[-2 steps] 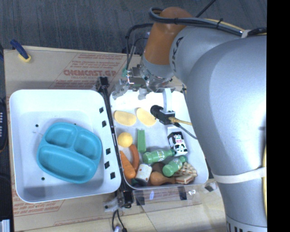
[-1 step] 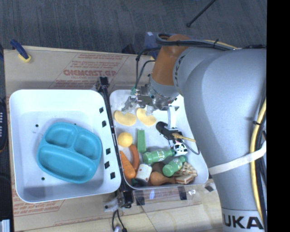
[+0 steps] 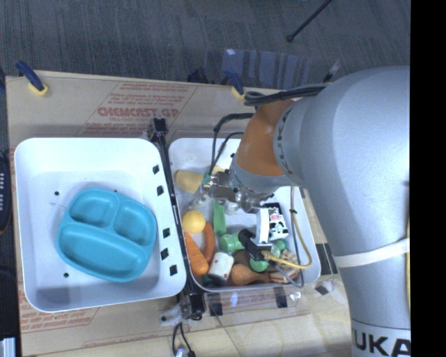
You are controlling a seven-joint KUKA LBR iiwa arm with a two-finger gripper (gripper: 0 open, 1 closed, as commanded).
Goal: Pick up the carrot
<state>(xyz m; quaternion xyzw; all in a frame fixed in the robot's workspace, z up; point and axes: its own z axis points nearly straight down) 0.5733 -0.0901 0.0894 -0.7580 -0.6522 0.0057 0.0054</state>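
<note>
Two bins on bench; carrot [image 3: 196, 254] lies at near-left of right bin [image 3: 182, 148], beside lemon [image 3: 194, 222]. Gripper [image 3: 224, 194] hovers above clutter, grip state unclear, nothing visibly held. Approach step; next: shift nearer, descend.

Viewed from above at a slant: dark grey carpeted floor [image 3: 139, 31] across the top, crossed by a thin black rod [image 3: 310, 21] at upper right. Below it, a bench topped with brown cardboard sheet [image 3: 125, 108] printed in red lettering, held by blue-and-yellow clamps [image 3: 31, 78] at its far edge. Lit evenly, without hard shadows.
</note>
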